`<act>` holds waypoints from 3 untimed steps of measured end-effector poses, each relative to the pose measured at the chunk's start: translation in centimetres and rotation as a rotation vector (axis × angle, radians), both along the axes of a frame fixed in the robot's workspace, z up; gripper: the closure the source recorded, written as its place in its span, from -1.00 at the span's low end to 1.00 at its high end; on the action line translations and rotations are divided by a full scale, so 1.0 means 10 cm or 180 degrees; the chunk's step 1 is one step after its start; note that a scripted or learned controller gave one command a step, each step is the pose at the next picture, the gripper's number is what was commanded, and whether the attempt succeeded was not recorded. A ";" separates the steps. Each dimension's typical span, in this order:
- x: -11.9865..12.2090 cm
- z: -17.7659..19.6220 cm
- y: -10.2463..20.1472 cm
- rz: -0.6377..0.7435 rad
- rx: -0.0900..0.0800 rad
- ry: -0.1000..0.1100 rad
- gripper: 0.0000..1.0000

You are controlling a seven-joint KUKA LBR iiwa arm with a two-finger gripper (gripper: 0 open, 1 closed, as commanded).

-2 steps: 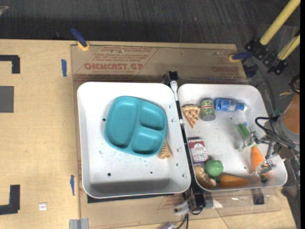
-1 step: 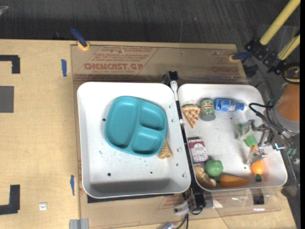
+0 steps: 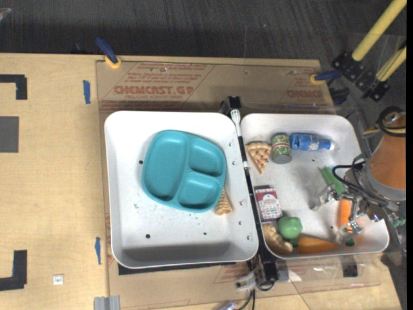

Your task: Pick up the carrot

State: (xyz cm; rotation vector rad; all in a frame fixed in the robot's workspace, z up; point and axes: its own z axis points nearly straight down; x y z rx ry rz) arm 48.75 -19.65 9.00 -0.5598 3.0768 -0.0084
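— Orange, long, lying flat: is that the carrot (image 3: 315, 243)?
— Yes. It sits just beside the jaws, on their side toward the left bin (image 3: 129, 225), along the near wall of the right bin (image 3: 293, 119).
— Are the jaws spread or pressed together?
— I cannot tell; cables and clutter blur them. Nothing clearly sits between them.
— What lies past the carrot?
— An apple (image 3: 290, 227) touches its far tip, farther from the jaws. A box (image 3: 268, 204) lies beyond that.
— And up the bin?
— A can (image 3: 280, 147) and a bottle (image 3: 311, 142), well apart from the jaws, by the far wall.
— The arm (image 3: 390, 163)?
— It hangs over the bin's right edge, above the jaws.
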 end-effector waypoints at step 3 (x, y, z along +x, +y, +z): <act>0.08 0.23 0.03 0.0010 -0.0005 -0.0066 1.00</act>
